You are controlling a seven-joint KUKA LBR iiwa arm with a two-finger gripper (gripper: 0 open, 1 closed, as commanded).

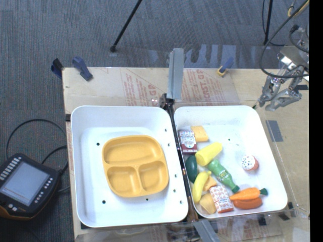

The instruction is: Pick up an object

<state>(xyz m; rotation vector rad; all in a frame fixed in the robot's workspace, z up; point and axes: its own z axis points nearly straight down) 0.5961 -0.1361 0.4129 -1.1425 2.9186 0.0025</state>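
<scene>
My gripper (276, 99) hangs at the upper right, outside the right bin (237, 116) and just beyond its far right corner. Its fingers stand open with nothing between them. Toy foods lie in the right bin: a red carton (187, 141), an orange block (200, 133), a yellow corn piece (208, 154), a green bottle (223, 175), a dark green vegetable (191, 168), a banana (200, 185), a white and red ball (249, 163), a carrot (247, 194) and a red and white packet (221, 199).
The left bin (86, 135) holds a yellow divided plate (133, 165). A grey post (175, 77) rises behind the seam between the bins. Clamps (81, 68) sit on the cardboard bench top. A teach pendant (25, 185) lies on the floor at the left.
</scene>
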